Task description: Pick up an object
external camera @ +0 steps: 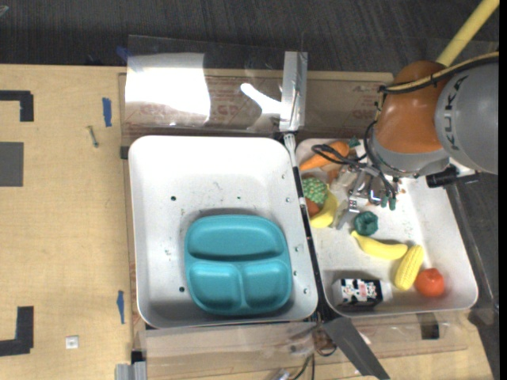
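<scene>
The right bin (459,236) holds several toy foods: an orange carrot (318,161) at the back, a green bumpy piece (314,188), a yellow piece (324,214), a small dark green piece (365,223), a banana (380,248), a corn cob (409,265), a red tomato (430,283) and a black-and-white can (360,291). My gripper (356,200) hangs low over the back middle of this bin, just above the dark green piece and right of the yellow one. Nothing visibly sits in it.
The left bin (158,172) carries a teal divided tray (238,262) in its front half. A clear plastic sheet and a metal bracket (293,89) stand behind the bins. The arm's orange band (408,121) overhangs the right bin's back corner.
</scene>
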Motion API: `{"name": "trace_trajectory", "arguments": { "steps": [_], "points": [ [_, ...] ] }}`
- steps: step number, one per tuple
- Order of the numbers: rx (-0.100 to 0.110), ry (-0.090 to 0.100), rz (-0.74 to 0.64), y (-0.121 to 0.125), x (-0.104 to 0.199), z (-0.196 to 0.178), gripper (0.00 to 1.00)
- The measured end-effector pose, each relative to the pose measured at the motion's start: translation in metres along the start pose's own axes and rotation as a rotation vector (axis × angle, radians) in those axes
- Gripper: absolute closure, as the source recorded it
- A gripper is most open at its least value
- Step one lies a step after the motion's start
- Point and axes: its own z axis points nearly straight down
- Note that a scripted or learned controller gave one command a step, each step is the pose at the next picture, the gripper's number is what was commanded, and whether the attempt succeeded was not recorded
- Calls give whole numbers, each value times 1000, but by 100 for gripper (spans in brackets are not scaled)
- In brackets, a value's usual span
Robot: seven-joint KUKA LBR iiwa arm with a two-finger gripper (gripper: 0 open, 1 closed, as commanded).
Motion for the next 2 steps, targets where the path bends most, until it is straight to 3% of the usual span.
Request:
{"name": "trace_trajectory", "arguments": {
  "steps": [1, 2],
  "points": [
    [-3, -7, 65, -7, 11, 0, 0],
    [-2, -8, 54, -12, 47, -1, 0]
  ]
}}
